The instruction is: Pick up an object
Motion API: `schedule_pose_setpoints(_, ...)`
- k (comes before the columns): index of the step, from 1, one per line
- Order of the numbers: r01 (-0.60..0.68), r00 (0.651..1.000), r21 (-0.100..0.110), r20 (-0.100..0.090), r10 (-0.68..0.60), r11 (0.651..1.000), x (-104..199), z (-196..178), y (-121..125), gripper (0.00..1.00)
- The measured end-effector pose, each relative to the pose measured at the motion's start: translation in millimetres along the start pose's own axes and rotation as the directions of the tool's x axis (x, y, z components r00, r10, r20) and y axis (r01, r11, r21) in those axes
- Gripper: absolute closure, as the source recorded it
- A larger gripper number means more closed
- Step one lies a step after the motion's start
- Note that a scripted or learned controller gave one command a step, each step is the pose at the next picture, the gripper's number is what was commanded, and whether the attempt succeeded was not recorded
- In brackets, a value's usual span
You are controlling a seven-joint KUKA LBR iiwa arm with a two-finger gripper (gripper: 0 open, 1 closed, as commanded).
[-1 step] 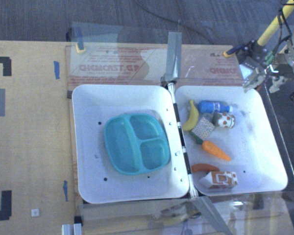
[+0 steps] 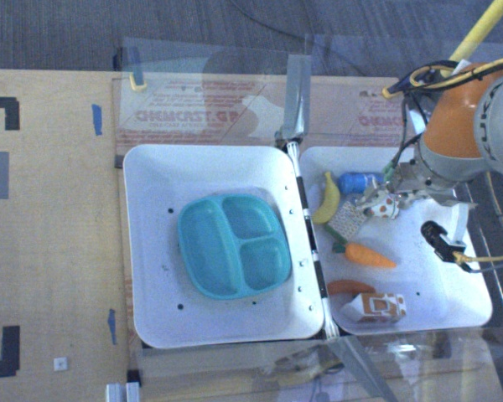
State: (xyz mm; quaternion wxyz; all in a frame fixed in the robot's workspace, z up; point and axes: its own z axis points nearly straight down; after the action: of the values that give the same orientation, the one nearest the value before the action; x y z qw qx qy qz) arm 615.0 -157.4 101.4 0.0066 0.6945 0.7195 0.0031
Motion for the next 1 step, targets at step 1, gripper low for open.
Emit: schedule_pose_setpoints(1,-0.002,1.000,-0.001,0.000,0.002,1.000,-0.8,-9.8,0.1,1.00)
